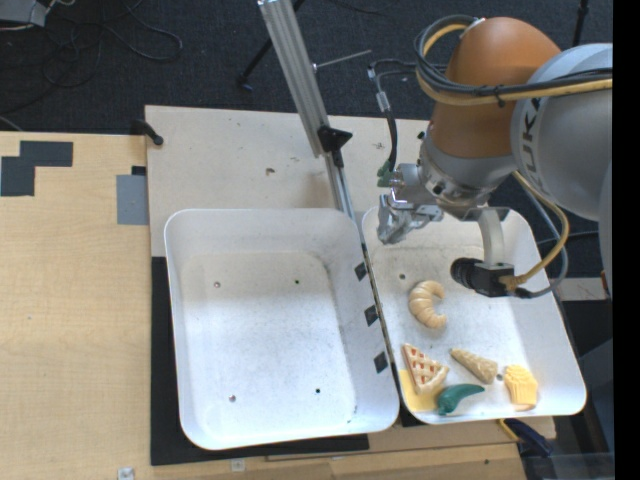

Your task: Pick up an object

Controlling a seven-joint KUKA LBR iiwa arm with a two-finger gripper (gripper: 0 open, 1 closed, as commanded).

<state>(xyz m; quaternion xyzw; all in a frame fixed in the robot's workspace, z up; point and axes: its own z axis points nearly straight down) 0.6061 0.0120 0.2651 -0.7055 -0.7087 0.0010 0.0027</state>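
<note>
Pincer (396, 218) hangs over the right shallow white bin's (560, 353) far end; whether it holds anything cannot be told. Nearest target, the tan croissant-shaped toy (428, 303), lies nearer the camera. Recommend centring above it before descending.

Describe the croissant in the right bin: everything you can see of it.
The croissant is a small, pale tan crescent with ridged segments along its back, probably a plastic toy. It lies flat on the floor of the right bin, near the middle, its curve opening toward the left. Nothing touches it: the waffle wedge and the cone lie nearer the camera, and the claw hangs beyond it, toward the bin's far left corner.
</note>
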